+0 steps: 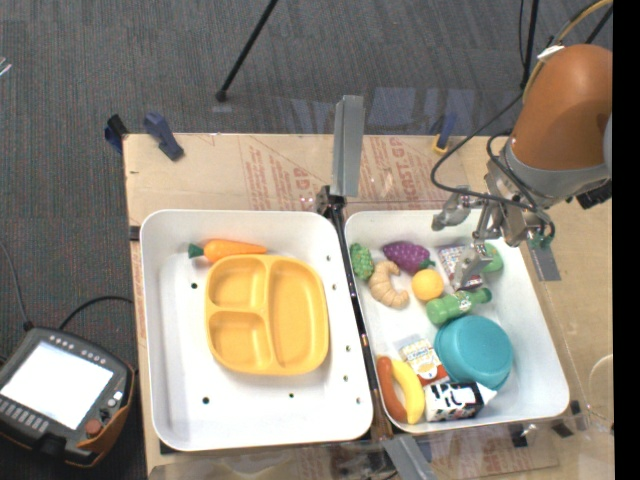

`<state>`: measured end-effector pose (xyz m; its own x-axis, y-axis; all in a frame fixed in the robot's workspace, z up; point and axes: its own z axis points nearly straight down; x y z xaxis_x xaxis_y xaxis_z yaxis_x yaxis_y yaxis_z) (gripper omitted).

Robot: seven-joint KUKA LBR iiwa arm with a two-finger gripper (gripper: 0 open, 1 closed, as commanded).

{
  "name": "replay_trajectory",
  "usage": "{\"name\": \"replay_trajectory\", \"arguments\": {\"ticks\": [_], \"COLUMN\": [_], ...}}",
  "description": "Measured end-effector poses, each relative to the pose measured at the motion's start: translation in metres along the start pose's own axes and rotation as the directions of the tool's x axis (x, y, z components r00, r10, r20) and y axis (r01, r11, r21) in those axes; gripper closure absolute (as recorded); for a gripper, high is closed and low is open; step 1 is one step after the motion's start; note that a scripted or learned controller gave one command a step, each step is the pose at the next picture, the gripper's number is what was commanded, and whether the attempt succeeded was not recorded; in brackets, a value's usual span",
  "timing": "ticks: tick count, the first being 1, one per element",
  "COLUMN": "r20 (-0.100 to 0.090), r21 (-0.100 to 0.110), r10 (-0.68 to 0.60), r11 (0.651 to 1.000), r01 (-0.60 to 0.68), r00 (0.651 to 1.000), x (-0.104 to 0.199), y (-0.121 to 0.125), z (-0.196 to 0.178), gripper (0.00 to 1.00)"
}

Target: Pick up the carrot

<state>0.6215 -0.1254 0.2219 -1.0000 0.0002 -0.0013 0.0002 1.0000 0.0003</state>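
On the left side of the frame, the left bin (160, 318) holds a yellow divided plate (266, 315) lying flat near its middle. The carrot (232, 249), orange with a green top pointing left, lies just above the plate along the bin's upper wall, touching or nearly touching the plate's rim.

To the right, the right bin (545, 353) is crowded. A green vegetable (361, 261) sits at its upper left corner, a purple bunch of grapes (406, 256) beside it, a tan croissant (389, 284) below them, and a yellow lemon (427, 284) just right of the croissant. A green bottle-shaped toy (456, 306) lies above a teal bowl (473, 350). Lower down are a small carton (418, 353), a banana (407, 388) against a red-orange sausage (388, 386), and a black-and-white carton (455, 398).

The gripper (478, 265) hangs over the upper right part of the right bin, well apart from the carrot; its fingers stand slightly parted and nothing is held between them. Above it, the orange band of the arm (565, 103) fills the upper right of the frame.

Both bins rest on a cardboard-covered bench (250, 173), with grey carpet (130, 38) beyond and a handheld control pendant (62, 393) on the floor at lower left.
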Motion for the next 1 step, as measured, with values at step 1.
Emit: {"name": "replay_trajectory", "arguments": {"ticks": [1], "r20": [-0.006], "r21": [-0.002], "r10": [-0.012], "r11": [1.0], "r01": [0.012], "r00": [1.0], "x": [0.0352], "y": [0.0321], "z": [0.1372], "gripper": [0.0]}}
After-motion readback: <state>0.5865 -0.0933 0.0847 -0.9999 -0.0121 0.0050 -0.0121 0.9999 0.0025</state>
